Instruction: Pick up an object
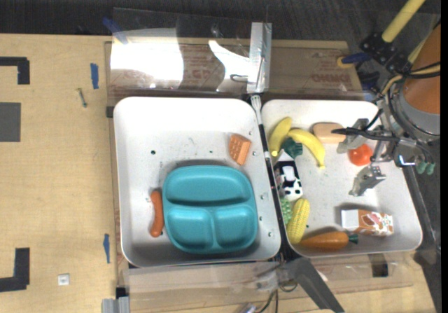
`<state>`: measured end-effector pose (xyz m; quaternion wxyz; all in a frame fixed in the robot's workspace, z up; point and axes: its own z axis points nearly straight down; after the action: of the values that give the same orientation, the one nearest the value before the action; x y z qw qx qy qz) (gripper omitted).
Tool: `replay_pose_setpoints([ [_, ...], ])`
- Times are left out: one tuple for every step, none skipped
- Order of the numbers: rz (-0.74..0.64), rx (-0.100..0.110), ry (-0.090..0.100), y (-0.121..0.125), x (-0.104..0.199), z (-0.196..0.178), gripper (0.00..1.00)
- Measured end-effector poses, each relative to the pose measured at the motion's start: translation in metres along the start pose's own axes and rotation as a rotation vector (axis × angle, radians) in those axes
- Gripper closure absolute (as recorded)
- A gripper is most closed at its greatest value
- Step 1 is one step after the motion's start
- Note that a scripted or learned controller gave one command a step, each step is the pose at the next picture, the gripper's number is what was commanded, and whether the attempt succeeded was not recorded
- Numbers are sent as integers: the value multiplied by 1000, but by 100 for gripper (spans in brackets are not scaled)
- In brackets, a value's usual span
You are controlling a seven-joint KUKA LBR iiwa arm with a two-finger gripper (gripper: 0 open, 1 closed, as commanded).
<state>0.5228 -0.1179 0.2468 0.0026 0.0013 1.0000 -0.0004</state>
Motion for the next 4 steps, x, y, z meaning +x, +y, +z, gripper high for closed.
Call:
replay_pose_setpoints([
  [-1, 1, -7, 14, -47, 149, 0],
  [66, -1, 2, -33, -110, 149, 0],
  [63, 1, -10, -32, -113, 135, 100],
  [-71, 6, -17, -79, -125, -24, 100],
])
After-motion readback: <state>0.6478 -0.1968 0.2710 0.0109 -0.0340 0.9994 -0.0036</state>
